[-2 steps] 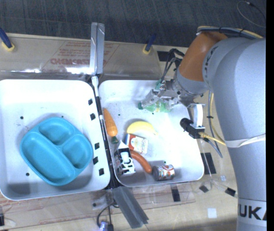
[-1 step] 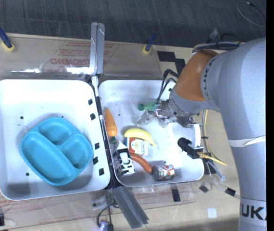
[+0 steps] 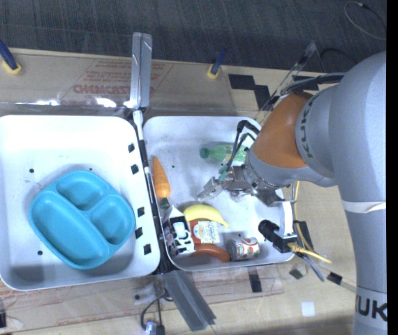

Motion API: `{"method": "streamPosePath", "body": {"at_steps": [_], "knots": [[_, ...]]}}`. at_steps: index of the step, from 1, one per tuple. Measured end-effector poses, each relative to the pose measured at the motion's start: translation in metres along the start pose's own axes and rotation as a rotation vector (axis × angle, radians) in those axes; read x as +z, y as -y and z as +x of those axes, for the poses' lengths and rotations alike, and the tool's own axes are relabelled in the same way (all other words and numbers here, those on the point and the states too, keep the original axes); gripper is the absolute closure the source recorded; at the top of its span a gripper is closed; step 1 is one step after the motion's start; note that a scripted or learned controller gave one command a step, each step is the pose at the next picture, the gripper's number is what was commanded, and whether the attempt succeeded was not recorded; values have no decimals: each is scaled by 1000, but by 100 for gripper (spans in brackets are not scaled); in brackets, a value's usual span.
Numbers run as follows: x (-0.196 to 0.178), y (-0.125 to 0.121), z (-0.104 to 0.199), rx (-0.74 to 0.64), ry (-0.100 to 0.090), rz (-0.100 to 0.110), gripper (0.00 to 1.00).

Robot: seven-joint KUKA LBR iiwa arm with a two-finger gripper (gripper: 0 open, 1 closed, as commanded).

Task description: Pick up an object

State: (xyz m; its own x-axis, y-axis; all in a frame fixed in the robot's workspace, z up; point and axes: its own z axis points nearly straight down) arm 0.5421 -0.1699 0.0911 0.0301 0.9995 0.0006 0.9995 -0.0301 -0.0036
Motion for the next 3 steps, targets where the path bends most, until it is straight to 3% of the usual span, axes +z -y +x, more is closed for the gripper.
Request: {"method": "streamPosePath", "body": {"at_steps": [1,2,3], "knots": [[0,66,20,-52,-1,-2,0],[-10,66,18,-54,0,-3,100],[-157,64,87,-62,0,-3,100]]}}
